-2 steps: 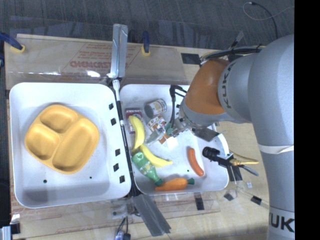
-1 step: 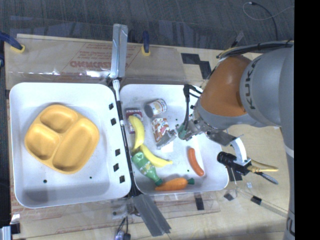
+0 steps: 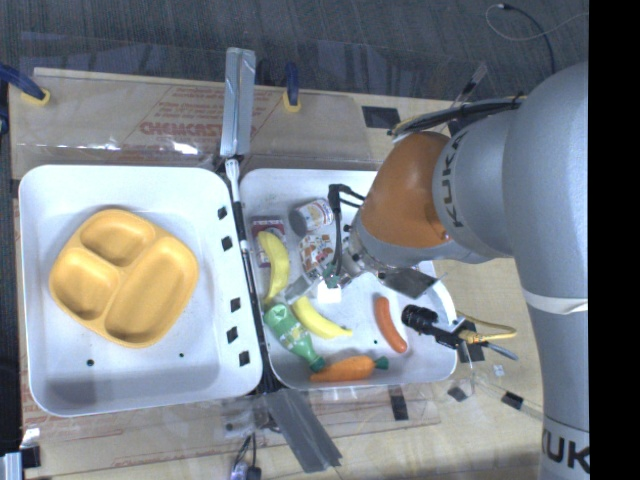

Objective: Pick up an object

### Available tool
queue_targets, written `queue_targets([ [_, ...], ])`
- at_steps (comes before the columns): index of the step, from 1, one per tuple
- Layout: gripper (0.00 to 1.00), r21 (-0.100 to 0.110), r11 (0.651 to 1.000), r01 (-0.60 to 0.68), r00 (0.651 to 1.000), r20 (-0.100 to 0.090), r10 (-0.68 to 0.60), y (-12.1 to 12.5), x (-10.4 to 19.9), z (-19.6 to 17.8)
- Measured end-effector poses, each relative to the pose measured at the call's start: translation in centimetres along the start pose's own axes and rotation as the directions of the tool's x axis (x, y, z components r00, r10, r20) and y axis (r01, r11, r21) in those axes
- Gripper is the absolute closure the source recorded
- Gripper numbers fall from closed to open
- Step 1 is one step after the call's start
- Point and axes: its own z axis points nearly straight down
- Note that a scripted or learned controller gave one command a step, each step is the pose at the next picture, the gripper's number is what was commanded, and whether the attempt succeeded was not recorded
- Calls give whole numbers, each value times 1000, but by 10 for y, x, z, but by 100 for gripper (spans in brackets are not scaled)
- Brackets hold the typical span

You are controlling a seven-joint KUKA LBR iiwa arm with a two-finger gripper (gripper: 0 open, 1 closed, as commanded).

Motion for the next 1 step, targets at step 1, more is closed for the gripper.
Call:
queue_targets([
  [1,0,11,969,247,969,-23,-247,4,16,-138],
])
